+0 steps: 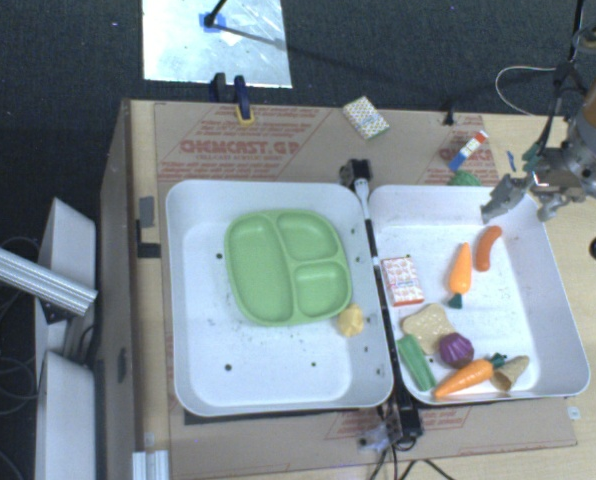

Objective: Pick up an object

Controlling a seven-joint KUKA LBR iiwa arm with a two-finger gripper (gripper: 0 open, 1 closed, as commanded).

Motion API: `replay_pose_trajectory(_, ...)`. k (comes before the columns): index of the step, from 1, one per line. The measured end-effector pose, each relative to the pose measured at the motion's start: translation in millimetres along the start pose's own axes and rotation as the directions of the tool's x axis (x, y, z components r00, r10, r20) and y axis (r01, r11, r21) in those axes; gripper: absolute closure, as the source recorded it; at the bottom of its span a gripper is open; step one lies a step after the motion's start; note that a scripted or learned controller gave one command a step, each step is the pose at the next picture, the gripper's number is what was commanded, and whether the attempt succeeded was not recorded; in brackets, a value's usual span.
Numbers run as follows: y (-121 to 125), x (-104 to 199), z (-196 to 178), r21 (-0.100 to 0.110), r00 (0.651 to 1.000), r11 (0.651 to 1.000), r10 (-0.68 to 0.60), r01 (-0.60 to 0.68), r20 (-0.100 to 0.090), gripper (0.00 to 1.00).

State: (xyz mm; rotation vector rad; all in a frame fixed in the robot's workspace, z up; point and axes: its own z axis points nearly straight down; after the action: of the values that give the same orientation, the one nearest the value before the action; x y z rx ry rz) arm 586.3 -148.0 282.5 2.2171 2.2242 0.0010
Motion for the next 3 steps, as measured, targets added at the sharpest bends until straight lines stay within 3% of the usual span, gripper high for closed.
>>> replay_pose_trajectory(1,-18,-32,130,0.003,1.000,1.000,0.002,-0.002,0.000,0.00)
replay_pose_trajectory(2,46,-6,199,0.001,1.000,1.000,-0.001,0.001,-0.001,0.00)
replay_pose_trajectory(3,48,-6,187,-0.004,1.000,1.000,-0.002,0.002,0.000,1.00)
